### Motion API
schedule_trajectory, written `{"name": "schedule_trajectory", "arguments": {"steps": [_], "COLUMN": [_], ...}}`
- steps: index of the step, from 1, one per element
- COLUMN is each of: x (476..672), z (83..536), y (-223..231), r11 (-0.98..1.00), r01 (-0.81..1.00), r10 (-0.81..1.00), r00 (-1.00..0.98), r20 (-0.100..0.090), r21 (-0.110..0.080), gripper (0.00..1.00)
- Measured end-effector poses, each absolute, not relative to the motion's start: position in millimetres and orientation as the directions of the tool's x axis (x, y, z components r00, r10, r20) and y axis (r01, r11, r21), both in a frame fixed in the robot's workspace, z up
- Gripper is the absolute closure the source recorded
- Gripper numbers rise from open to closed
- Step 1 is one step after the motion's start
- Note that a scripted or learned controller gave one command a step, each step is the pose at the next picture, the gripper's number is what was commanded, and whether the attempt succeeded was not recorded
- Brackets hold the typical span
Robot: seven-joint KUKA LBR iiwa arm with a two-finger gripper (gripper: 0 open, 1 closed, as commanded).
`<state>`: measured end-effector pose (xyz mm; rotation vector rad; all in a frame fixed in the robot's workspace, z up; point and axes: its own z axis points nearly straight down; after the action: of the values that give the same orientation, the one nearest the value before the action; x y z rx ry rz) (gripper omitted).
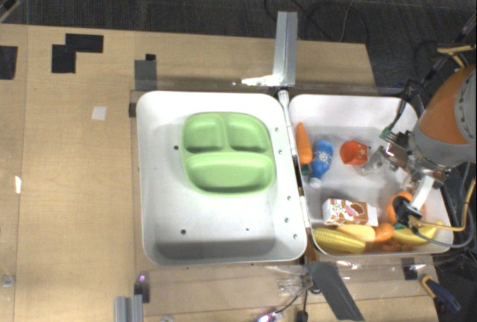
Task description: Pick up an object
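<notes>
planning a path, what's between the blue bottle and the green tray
In the camera view, the orange carrot and the two bins' adjoining white rims lie between the blue bottle and the green tray.

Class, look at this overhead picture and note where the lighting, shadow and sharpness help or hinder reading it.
Camera view: even, soft light; the green divided plate reads crisply; shadow pools along the left bin's near wall; the claw and the toys crowded in the right bin's near corner look soft and hard to separate.
</notes>
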<state>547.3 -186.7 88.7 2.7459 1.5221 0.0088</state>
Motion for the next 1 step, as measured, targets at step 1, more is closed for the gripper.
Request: {"name": "schedule_trajectory", "arguments": {"steps": [1], "x": [487.9], "z": [110.0], "y": [-194.5], "r11": [-0.212], "r01": [0.977], "r10": [0.977], "r00": [0.212], "r20": [0.000], "r21": [-0.001], "gripper": [0.00]}}
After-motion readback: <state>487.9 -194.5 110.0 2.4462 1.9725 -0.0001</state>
